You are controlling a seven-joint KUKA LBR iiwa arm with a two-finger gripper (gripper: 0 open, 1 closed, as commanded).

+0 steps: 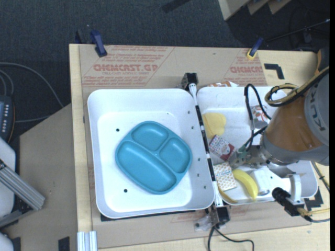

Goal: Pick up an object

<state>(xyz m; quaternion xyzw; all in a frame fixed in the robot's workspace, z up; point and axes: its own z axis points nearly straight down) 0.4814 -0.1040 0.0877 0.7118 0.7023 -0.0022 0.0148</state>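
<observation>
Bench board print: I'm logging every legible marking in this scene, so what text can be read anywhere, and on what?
"CHEMCAST GP", red, repeated on the bench board behind the bins; smaller line beneath is blurred.
Same print, partly hidden, above the right bin.
"KU", partial, on the arm.
Wrappers in the right bin: print too small to read.

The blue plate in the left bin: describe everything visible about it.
The blue plate is a rounded, sky-blue divided tray that looks like smooth plastic. Raised ridges split it into three compartments: one long one along its lower left and two smaller ones toward its upper right. It lies flat and face up, turned at a slant, near the middle of the left bin, resting on the bin's white floor. Nothing else touches it.
</observation>
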